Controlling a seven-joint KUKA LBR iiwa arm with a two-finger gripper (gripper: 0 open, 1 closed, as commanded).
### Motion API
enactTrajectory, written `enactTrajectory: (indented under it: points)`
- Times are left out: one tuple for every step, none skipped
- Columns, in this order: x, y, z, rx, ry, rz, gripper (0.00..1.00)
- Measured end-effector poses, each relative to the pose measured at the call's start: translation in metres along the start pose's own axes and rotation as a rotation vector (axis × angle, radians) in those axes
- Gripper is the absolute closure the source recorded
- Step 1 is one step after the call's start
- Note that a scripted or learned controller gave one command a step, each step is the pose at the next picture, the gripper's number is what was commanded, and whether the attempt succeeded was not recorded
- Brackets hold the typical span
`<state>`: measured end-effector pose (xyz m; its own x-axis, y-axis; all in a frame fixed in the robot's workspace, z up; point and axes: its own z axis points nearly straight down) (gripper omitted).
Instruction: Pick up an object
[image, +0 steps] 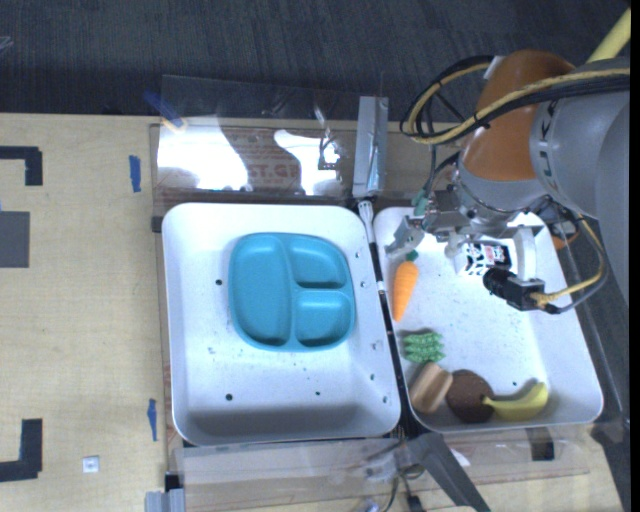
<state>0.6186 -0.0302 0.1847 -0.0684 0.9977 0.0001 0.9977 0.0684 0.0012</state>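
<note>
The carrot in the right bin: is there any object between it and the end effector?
Nothing visible stands between them. The carrot lies by the left wall of the right bin, and the end effector hangs just above its top end. The green toy and the other items lie lower in the bin, away from that path.

No words, numbers or brand names can be read anywhere here. A small white label (487, 257) with black marks sits on the gripper body at upper right of the frame, too blurred to make out. Black and blue tape marks on the bench (70, 300) at left carry no writing.
</note>
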Motion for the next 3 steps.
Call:
enactTrajectory:
  points:
    - [0.014, -0.015, -0.01, 0.001, 0.001, -0.28, 0.0]
    - [-0.037, 0.046, 0.0, 0.0, -0.002, -0.308, 0.0]
    - [-0.067, 0.037, 0.072, -0.024, -0.01, -0.497, 0.0]
